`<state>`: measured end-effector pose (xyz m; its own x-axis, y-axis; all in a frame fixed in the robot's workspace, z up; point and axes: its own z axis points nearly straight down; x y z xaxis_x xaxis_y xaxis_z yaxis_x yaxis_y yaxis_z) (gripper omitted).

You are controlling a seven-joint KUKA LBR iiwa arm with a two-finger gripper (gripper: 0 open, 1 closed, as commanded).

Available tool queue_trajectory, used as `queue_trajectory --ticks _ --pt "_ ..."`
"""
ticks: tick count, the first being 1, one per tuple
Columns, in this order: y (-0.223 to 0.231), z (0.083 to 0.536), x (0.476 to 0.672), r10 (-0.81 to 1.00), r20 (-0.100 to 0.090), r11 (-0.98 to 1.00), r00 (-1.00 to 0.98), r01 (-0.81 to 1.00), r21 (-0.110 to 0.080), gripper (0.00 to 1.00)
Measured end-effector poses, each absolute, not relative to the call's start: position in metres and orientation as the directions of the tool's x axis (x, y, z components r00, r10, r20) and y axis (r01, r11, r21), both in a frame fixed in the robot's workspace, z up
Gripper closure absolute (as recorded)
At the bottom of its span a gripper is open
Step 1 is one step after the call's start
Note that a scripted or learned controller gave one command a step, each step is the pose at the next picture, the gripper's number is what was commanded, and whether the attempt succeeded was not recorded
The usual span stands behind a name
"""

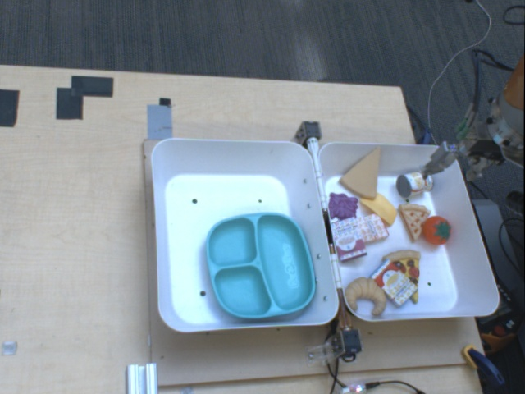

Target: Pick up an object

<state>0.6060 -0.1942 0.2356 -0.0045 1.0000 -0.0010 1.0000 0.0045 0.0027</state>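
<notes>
The right bin [467,257] holds several toy foods: a tan cheese wedge [363,173], a yellow slice [380,208], purple grapes [343,205], a pink and white carton [357,237], a pizza slice [413,218], a red tomato [436,231], a croissant [367,295] and a small pizza box [399,278]. A small silver can [413,184] lies near the bin's far right corner. My gripper [439,161] reaches in from the right edge, just above and right of that can, over the bin's far rim. Nothing shows in its grasp.
The left bin [184,179] carries a blue divided plate [261,265] in its near half. A metal hinge strip [321,212] separates the two bins. Black tape marks [82,95] sit on the wooden bench at the far left. Cables hang at the right.
</notes>
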Motion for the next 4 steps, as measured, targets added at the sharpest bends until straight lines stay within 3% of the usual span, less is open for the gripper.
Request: queue_trajectory --ticks 1,2,3,4 --pt "-0.184 0.117 0.635 1.0 0.001 0.007 -0.007 1.0 -0.001 0.0" --pt "-0.184 0.13 0.638 1.0 -0.001 0.011 -0.011 1.0 0.007 1.0" --pt "-0.184 0.13 0.637 1.0 -0.001 0.011 -0.011 1.0 0.006 0.0" --pt "-0.156 0.09 0.556 1.0 -0.008 0.002 -0.002 1.0 0.017 0.0"
